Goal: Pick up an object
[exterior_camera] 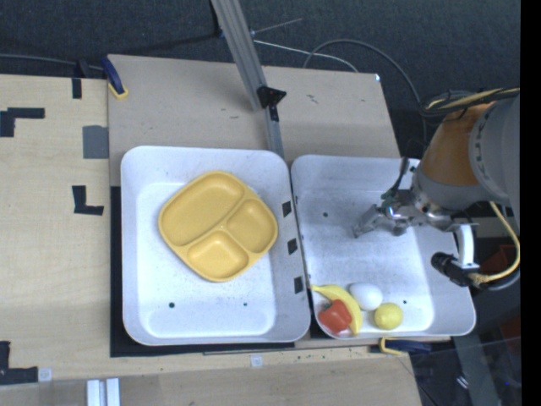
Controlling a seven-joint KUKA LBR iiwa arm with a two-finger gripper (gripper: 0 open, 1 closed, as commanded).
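- plate (pixel 218 225): smooth yellow plastic, slight sheen
- bins (pixel 144 252): white, speckled, matt
- bench (pixel 51 244): pale wood
- pole (pixel 241 41): grey metal

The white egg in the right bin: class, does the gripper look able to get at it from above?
Probably yes. The white egg lies uncovered, though the banana and yellow ball crowd its sides. The gripper is in the same bin.

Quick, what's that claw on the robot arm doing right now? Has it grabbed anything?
Gripper: over the right bin, nothing visibly in it; whether it is open or closed cannot be told from this view.
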